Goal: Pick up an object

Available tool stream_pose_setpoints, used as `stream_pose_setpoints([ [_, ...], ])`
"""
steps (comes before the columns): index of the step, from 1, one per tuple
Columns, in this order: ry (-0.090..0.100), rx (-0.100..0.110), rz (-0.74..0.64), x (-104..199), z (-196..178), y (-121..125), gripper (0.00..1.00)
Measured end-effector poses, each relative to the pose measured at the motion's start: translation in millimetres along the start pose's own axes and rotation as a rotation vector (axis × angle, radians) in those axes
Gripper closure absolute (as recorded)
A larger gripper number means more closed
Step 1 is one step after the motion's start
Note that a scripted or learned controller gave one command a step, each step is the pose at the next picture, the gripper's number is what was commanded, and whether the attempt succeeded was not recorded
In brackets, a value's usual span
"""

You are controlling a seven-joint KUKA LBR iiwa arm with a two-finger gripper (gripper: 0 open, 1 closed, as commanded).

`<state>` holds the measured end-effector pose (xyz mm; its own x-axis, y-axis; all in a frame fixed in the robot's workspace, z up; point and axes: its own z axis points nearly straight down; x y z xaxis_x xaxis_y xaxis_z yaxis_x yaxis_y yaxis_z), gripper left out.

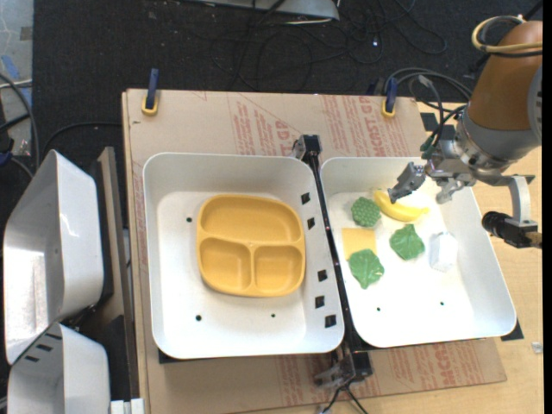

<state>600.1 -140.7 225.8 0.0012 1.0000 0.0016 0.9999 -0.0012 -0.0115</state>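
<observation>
Gripper [427, 185] hangs over the right bin [483, 304], at about one o'clock from that bin's centre, with its two fingers spread apart and nothing between them. We see one finger [405, 181] just above the toy banana [402, 209]; whether it touches the fruit we cannot tell.

Contents of the right bin, as we find them: the banana at twelve o'clock of the cluster; a round green piece [366, 211] at its nine o'clock, touching or nearly so; a flat yellow slab [356, 240] below that; a leafy green piece [366, 267] at six o'clock, overlapping the slab's lower edge; a second leafy green piece [407, 243] near the centre; a small white object [443, 251] at three o'clock, hard to make out against the bin. The left bin [168, 257] bears a yellow divided tray [252, 243].

We judge the banana the likeliest target. It looks like light, stiff plastic, smooth and curved, so apt to slip or roll. We would take it across the thick middle, fingers square to its length, clear of the tapered ends. The round green neighbour crowds one side and may get nudged.
</observation>
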Motion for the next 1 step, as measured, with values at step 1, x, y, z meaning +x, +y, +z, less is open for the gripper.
stream_pose_setpoints([
  [1, -0.002, -0.011, -0.002, 0.3, -6.5, 2.5, 0.00],
])
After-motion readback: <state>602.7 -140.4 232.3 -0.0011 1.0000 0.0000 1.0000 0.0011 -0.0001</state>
